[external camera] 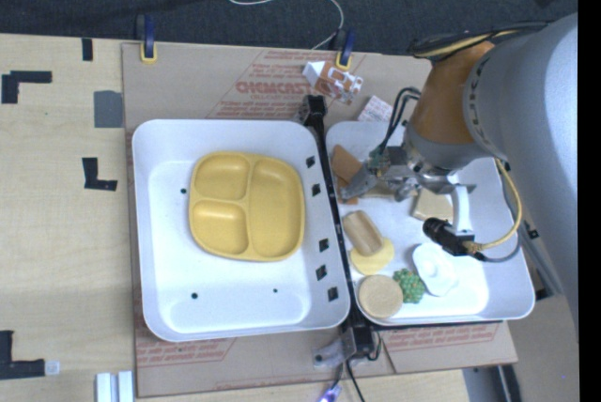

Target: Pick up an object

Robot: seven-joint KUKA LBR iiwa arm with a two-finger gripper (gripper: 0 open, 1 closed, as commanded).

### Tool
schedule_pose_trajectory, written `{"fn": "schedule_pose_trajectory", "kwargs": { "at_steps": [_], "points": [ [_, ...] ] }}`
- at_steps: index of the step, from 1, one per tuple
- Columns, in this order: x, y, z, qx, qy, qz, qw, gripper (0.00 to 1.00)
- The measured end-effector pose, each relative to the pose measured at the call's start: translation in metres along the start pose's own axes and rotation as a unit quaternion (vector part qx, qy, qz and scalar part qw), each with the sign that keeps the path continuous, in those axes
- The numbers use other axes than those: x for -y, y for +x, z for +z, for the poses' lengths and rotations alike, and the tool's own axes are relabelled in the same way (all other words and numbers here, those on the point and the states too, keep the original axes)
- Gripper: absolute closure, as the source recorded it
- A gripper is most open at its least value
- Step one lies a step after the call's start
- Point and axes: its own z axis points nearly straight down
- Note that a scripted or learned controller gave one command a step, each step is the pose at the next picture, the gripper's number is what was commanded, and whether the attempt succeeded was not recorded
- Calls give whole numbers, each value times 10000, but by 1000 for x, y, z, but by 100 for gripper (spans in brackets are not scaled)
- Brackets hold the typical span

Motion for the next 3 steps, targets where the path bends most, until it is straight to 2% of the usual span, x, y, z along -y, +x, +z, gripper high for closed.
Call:
{"fn": "schedule_pose_trajectory", "kwargs": {
  "at_steps": [1, 2, 3],
  "points": [
    [-68, -11, 17, -5, 71, 14, 10000, 0],
    [-37, -11, 15, 7, 7, 19, 10000, 0],
    [-69, -11, 17, -7, 80, 12, 10000, 0]
  ]
}}
